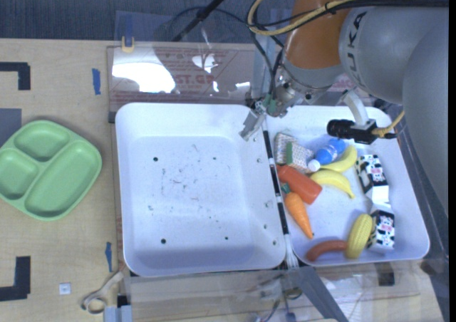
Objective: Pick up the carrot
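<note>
Gripper (253, 122) hangs over the shared rim at the bins' far edge, its metal fingers seemingly slightly parted, holding nothing. Against the right white bin's (413, 242) left wall lies the tapered orange plastic carrot (298, 214), touching a red-orange block (300, 182).

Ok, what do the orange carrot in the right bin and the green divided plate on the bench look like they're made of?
The tapered orange carrot looks like moulded toy plastic: uniform colour, smooth, slightly matte skin. The green divided plate also looks plastic, with one flat colour, soft rounded compartment edges and a faint sheen. Rubber or silicone can't be ruled out for either.
</note>
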Robot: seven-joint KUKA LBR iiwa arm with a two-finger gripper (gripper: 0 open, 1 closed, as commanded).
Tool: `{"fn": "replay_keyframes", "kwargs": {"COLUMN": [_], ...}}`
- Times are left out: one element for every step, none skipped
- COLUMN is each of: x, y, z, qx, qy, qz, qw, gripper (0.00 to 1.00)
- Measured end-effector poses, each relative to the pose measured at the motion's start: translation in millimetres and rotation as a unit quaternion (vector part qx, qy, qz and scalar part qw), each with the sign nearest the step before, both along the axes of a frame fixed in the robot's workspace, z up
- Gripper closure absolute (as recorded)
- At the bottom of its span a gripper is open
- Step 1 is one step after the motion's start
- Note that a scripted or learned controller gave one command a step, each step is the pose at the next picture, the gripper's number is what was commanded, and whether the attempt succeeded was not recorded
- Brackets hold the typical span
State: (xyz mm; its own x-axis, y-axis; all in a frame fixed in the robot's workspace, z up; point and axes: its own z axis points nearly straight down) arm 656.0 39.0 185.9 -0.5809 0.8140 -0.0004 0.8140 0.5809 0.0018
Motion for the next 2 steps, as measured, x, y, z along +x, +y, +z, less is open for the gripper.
{"fn": "replay_keyframes", "kwargs": {"x": [11.5, 7.6], "y": [-55.3, -41.7], "z": [-0.2, 0.4], "qx": [-0.0006, -0.0003], "qy": [-0.002, -0.001], "qz": [0.03, 0.065], "qw": [0.9995, 0.9979], "gripper": [0.0, 0.0]}}
